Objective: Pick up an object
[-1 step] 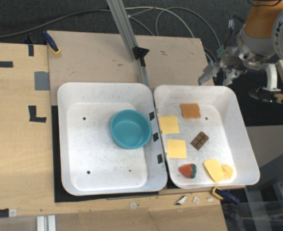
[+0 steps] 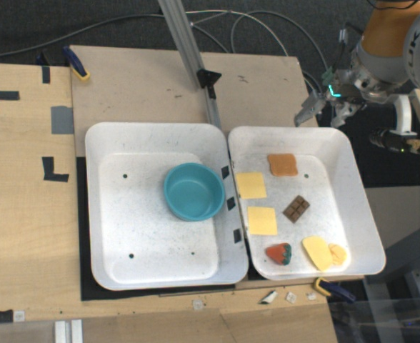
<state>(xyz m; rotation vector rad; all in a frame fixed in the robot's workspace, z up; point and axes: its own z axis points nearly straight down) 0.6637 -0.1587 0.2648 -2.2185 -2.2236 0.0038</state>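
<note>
The right bin (image 2: 353,191) holds several small items: an orange-brown slab (image 2: 282,164), two yellow squares (image 2: 251,185) (image 2: 262,220), a brown chocolate piece (image 2: 296,209), a red and green piece (image 2: 279,254) and a yellow lump (image 2: 324,253). A blue bowl (image 2: 193,191) sits in the left bin (image 2: 110,213). My gripper (image 2: 323,113) hangs over the far rim of the right bin, beyond the orange-brown slab. It stands open, and the gap between its fingers holds nothing.
A slanted metal post (image 2: 188,48) rises behind the bins, with cables trailing on the board behind it. A yellow and blue clip (image 2: 76,63) lies at the board's back left, another (image 2: 331,289) by the front right corner.
</note>
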